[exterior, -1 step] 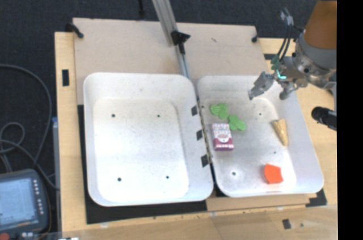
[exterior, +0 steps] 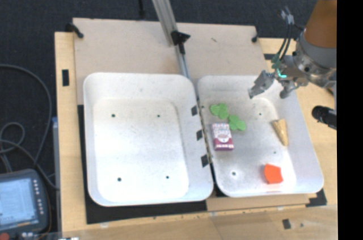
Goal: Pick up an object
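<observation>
Objects in bin (exterior: 295, 137), pincer (exterior: 273, 85) (arm cropped)

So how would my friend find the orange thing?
Look in the right bin, the one with all the things inside. Go to its near right corner, and there sits the orange block. It is the only bright orange thing, apart from the purple box, green pieces and tan cone.

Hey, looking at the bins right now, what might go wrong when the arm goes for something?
The purple box lies touching the green pieces by the right bin's left wall, so a grab there may catch two things or hit the wall. The tool hangs above the far edge, over none of the objects. The tan cone is small and tapered and may slip.
</observation>
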{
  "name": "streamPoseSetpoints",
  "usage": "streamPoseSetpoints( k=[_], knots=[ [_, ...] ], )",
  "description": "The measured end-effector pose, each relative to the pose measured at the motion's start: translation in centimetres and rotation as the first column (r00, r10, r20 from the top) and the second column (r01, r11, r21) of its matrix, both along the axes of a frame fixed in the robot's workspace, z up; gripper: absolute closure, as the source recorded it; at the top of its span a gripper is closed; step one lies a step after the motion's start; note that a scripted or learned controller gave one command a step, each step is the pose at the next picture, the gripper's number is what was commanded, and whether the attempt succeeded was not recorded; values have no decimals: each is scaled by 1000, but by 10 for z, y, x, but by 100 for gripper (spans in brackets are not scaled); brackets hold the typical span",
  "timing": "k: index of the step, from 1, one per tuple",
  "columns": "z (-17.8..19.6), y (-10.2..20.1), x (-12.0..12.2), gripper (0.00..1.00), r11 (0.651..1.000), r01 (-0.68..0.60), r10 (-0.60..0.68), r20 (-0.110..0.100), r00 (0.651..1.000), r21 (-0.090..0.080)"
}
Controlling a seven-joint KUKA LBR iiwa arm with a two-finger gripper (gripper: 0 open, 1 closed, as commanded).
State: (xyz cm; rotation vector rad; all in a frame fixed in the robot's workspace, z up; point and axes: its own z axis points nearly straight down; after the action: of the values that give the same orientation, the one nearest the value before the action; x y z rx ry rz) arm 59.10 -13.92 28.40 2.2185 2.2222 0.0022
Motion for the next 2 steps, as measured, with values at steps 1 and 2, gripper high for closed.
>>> streamPoseSetpoints(
  k=[1, 2],
  knots=[
    [-42, -3, 4, 0, 1000, 4, -4, -4, 1000, -2],
    [-102, -2, -4, 0, 1000, 3, -3, -8, 1000, -1]
  ],
)
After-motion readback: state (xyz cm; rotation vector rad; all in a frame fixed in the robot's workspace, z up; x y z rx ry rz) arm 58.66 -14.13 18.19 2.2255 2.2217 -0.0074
